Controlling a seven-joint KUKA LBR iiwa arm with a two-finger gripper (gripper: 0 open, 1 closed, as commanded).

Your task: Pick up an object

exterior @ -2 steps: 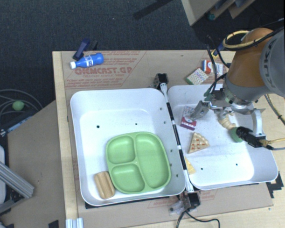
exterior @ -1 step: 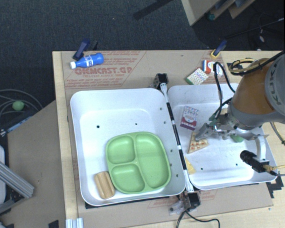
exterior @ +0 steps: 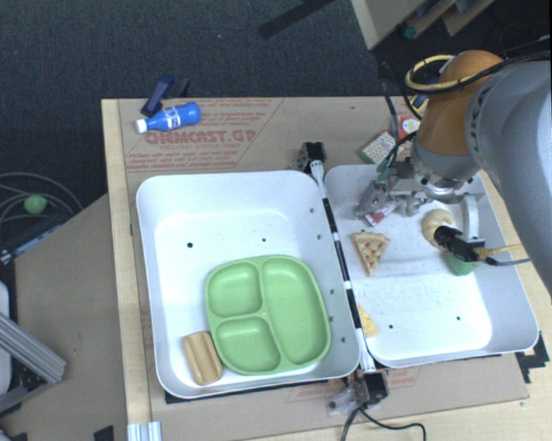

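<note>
My gripper (exterior: 377, 207) hangs low over the right bin (exterior: 443, 345), up and to the right of the green divided plate (exterior: 266, 313). From this angle I cannot tell whether it is open or closed, and I see nothing held in it. The waffle wedge (exterior: 370, 250) lies just below the gripper, right of the plate's upper edge and across the bin walls. A green lump (exterior: 459, 262) sits farther right of the plate than the wedge. A yellow scrap (exterior: 367, 326) rests just right of the plate's lower corner. A tan block (exterior: 202, 357) lies beside the plate's lower left corner in the left bin (exterior: 167, 219). A blue bottle (exterior: 168, 117) lies on the bench, well above the plate.
</note>
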